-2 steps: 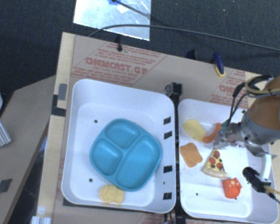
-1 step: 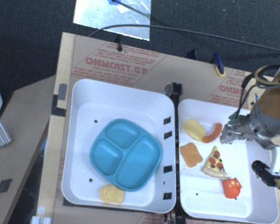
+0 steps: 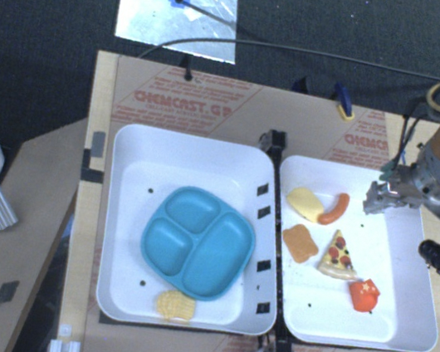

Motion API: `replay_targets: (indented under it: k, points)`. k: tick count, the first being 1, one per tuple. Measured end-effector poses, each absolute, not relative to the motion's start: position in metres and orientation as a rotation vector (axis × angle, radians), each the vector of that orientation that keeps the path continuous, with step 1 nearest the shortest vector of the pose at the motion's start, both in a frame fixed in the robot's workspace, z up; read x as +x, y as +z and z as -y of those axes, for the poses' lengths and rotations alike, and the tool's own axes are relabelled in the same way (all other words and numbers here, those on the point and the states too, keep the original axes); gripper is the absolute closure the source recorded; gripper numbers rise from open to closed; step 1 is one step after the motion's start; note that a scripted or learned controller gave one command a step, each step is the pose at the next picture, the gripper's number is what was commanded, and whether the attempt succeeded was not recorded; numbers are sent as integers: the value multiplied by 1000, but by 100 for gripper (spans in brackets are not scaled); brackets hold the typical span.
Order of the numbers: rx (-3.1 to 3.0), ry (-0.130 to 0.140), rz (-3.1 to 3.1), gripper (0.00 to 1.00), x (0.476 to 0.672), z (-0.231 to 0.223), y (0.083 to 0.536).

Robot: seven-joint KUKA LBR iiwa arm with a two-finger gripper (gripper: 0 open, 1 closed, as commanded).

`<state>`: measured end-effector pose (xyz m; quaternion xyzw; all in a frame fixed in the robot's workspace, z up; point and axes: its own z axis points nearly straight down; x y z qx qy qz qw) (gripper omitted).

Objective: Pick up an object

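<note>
White plastic bins sit side by side, and the pickable food lies loose in the right bin (image 3: 416,281): a sausage (image 3: 333,208), cheese wedge (image 3: 305,202), toast (image 3: 301,243), pizza slice (image 3: 339,257) and strawberry (image 3: 363,295), spread apart, which I reckon leaves room for a grasp. My gripper (image 3: 378,199) hovers beside the sausage; whether it's open or closed I cannot tell
</note>
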<state>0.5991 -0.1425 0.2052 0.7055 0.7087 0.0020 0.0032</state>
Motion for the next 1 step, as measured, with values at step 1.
replay_targets:
  k: [1]
  points:
    - [2212,5,-2223,100,597,147,251]
